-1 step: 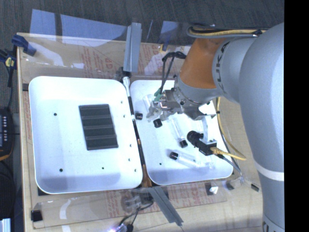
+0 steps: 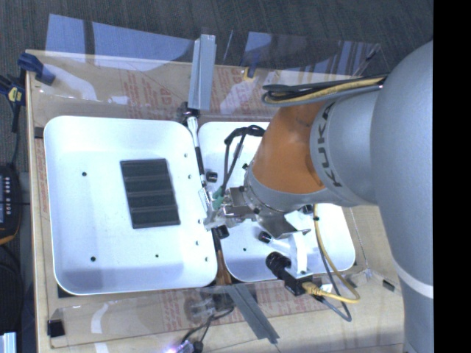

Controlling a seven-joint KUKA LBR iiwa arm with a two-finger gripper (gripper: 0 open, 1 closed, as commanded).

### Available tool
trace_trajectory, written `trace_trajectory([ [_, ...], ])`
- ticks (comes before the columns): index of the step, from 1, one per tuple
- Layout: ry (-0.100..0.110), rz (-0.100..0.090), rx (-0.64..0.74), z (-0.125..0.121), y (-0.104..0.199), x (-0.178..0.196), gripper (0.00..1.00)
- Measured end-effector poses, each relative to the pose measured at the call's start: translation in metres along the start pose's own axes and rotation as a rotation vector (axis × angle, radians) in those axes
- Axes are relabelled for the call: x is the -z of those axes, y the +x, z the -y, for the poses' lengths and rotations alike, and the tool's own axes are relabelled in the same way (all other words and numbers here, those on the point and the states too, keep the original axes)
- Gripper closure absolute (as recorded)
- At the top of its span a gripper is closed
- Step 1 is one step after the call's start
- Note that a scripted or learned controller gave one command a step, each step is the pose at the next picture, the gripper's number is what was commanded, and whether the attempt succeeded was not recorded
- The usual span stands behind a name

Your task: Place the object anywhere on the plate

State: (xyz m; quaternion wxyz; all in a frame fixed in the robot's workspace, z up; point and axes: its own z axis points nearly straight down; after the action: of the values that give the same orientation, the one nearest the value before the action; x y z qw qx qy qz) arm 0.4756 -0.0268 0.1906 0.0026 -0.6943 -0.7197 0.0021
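My grey arm with its orange band (image 2: pixel 291 160) reaches over the right shallow white bin (image 2: pixel 243 271), my gripper (image 2: pixel 221 215) low at its left wall. The dark ridged rectangular plate (image 2: pixel 150 193) lies in the left white bin (image 2: pixel 73 197).

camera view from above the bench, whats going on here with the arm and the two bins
A grey KUKA arm with an orange band reaches in from the right and is bent low over the right bin, its gripper close to that bin's left wall. The arm hides most of that bin, and I cannot tell whether anything is held. The left bin holds a dark ribbed rectangular plate, lying flat with nothing on it, so the placing is not yet done.
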Motion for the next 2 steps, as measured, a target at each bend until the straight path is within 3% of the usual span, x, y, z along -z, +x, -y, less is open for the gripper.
trace_trajectory([
  [1,-0.003,0.001,-0.069,-0.013,0.073,0.001,1.0],
  [2,0.005,0.0,-0.596,-0.004,0.15,-0.072,1.0],
])
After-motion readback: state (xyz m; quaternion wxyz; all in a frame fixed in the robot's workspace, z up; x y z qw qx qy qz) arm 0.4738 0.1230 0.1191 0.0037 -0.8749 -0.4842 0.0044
